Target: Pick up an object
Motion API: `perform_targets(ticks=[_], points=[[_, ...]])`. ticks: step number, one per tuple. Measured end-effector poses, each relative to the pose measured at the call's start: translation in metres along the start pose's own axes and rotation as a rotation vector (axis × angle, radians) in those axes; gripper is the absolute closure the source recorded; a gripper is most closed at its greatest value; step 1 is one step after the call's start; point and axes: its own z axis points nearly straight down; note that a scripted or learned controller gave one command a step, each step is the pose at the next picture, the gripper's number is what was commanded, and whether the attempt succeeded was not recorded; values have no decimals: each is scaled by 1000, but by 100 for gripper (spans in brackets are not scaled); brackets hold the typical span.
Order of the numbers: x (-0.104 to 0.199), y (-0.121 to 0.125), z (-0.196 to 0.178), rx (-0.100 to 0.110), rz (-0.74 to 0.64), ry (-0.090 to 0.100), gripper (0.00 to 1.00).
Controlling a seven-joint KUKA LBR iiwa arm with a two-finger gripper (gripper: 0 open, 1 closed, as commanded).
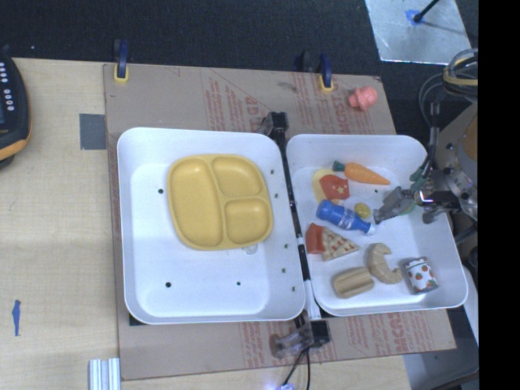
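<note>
The right bin [357, 140] holds several toy foods: an orange carrot [367, 173], a red piece [334, 187], a blue bottle [341, 216], a pizza slice [329, 242], a tan croissant [380, 264], a bread roll [352, 282] and a small printed can [419, 275]. My gripper [388, 210] reaches in from the right, low over the bin's middle right. It hangs just right of the blue bottle's cap end and below the carrot's tip. Nothing shows held in it.
The left bin [203, 303] carries a yellow divided plate [219, 200]. A pink toy [363, 97] lies on the cardboard behind the right bin. Clamps [324, 73] pin the cardboard's far edge. A dark device [10, 104] sits at the far left.
</note>
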Motion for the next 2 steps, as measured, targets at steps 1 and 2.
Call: perform_targets(ticks=[1,2], points=[[26,47,123,7,-5,2,0],[35,126,172,-4,-4,-2,0]])
